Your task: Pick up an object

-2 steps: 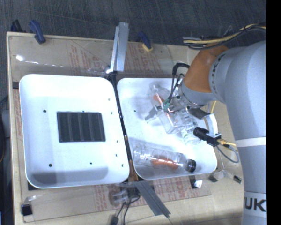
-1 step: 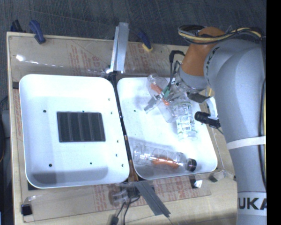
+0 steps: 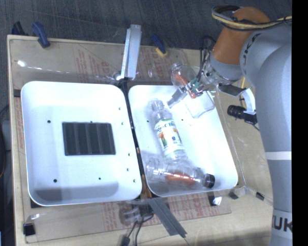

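The small clear plastic object with an orange part (image 3: 179, 77) is the likeliest pick. It is showing at the far edge of the right white bin (image 3: 227, 152), just beside the pincer (image 3: 191, 91). You are looking at glare and transparent plastic there, so you cannot tell whether the pincer is open, closed or gripping anything. You also cannot tell whether the piece is resting on the rim or hanging clear of it.

The grey arm with the orange band (image 3: 231, 45) is reaching in over the bin's far right corner. That is probably why the wrist is tilting inward. A clear squarish container (image 3: 202, 106) is lying just below the pincer, near the right wall.

Moving outward, a clear bottle with a white and green label (image 3: 167, 131) is lying lengthwise in the middle of the bin. A second clear bottle with orange contents and a black cap (image 3: 177, 176) is lying along the near edge. The two are touching or nearly so, which is crowding any grasp there.

The left white bin (image 3: 36, 111) is carrying a dark ribbed rectangular pad (image 3: 89, 138) at its centre.
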